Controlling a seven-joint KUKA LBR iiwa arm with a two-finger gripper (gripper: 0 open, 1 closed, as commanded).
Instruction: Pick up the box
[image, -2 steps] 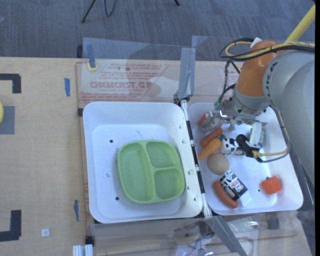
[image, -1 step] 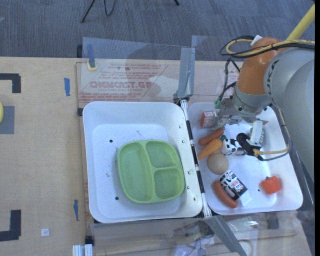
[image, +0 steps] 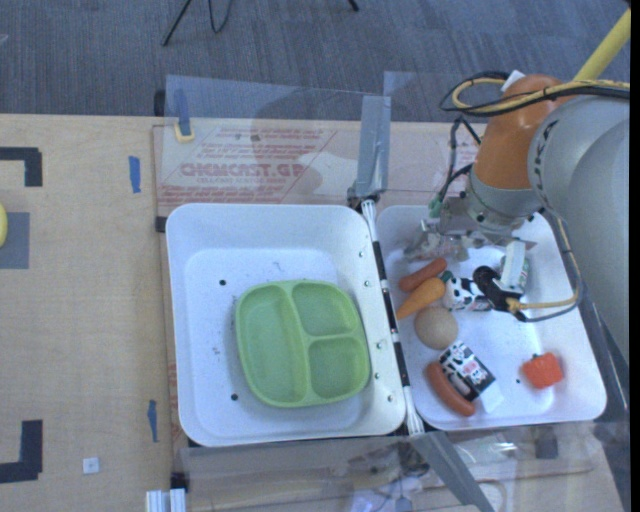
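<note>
I see the box (image: 467, 371) low in the right bin (image: 580, 400), at 6 o'clock from the gripper (image: 462, 240), well apart. Jaw state: I cannot tell.

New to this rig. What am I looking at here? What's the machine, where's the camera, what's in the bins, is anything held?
One fixed camera looks down at a slant on two white bins. The grey and orange arm reaches in from the right, over the right bin. Its gripper hangs above the carrots; I can't tell what it grips. That bin also holds an egg, a sausage, a black-and-white box and an orange piece. The left bin holds a green tray.
</note>
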